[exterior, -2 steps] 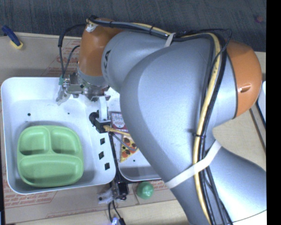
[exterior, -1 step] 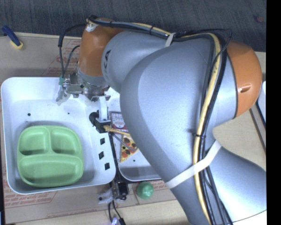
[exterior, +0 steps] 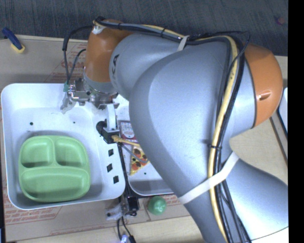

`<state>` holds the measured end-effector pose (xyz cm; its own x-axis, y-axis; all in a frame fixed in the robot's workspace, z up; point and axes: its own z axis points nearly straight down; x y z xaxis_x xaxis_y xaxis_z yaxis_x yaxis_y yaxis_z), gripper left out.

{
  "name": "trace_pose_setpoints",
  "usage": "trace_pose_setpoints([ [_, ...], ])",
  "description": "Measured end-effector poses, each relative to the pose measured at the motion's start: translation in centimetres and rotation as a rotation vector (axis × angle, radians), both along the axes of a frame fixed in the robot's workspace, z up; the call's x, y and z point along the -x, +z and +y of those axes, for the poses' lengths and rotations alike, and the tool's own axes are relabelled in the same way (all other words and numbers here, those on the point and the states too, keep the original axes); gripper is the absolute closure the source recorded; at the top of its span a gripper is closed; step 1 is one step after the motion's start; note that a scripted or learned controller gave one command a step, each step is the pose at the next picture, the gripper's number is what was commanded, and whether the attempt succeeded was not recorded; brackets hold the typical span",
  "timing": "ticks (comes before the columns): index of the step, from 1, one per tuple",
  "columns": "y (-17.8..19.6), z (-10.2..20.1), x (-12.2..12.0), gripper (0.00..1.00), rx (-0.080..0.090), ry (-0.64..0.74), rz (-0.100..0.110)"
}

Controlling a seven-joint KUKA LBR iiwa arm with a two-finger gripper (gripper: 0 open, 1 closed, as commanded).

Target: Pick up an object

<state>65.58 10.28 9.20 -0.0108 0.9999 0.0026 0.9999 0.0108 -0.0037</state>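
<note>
My gripper (exterior: 70,99) hangs low over the far part of the left bin (exterior: 20,97), below the orange wrist band (exterior: 99,49). Its metal tip is small and seen from above. A green divided plate (exterior: 54,167) lies in the near half of that bin, well in front of the gripper and apart from it. Part of a colourful spotted object (exterior: 137,160) and a small printed card (exterior: 125,129) show at the left edge of the right bin (exterior: 147,189). The grey arm hides most of the right bin.
A small green ball (exterior: 156,204) rests on the bench just in front of the right bin. A blue and yellow tool (exterior: 13,39) lies at the bench's far left corner. Black cable clips (exterior: 110,161) sit along the wall between the bins.
</note>
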Motion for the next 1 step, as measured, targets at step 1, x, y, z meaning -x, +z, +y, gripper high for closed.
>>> trace_pose_setpoints([
  [1, 0.01, -0.04, 0.0, 0.0, -0.001, -0.001, 0.0],
])
